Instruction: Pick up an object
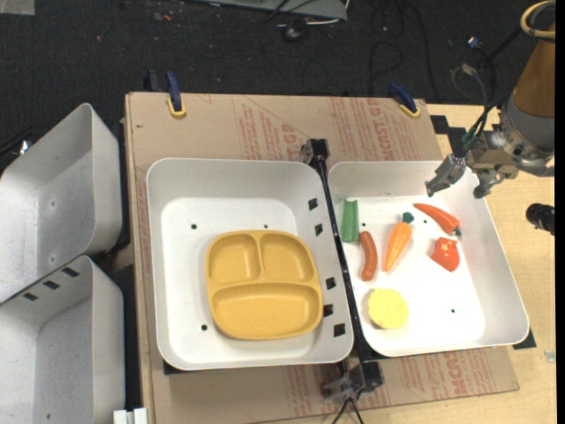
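The tool hangs over the far rim of the right bin, its two fingers spread apart with nothing between them. The nearest candidate for picking is the red chili pepper, which lies on the bin floor just toward the camera from the tool and a little to its left in the view. Its long axis runs at a slant, from its upper-left tip down to its right end, so the fingers would most likely need to close across that slant rather than along it. Beside the pepper, further into the bin, lie the carrot and the red wedge, both farther from the tool, so the pepper looks like the easiest reach with a short drop downward.
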